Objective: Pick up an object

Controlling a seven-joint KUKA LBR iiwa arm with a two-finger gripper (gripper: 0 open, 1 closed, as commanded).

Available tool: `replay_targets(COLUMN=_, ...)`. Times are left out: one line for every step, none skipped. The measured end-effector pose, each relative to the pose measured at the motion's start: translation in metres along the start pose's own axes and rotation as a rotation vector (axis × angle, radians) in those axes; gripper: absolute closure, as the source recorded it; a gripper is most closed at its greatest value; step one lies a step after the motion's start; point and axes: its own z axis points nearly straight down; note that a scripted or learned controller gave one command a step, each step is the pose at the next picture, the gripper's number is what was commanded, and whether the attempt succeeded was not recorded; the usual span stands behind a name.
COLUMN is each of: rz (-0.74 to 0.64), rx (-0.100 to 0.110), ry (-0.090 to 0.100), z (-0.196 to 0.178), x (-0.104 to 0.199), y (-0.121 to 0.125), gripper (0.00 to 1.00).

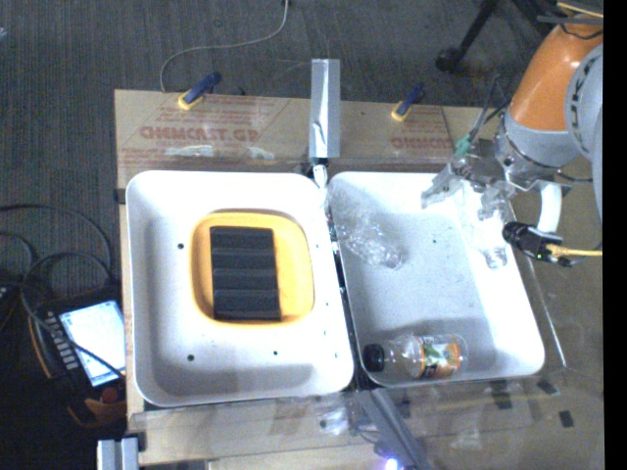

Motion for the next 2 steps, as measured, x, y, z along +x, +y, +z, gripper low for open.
replay_targets(rz=-0.003, rx=0.001, ry=-0.003, z=0.101, x=0.019, y=0.049, gripper=0.0)
replay_targets(rz=-0.194, rx=-0.001, ry=0.003, z=0.118, x=-0.051, y=0.022, gripper=0.0)
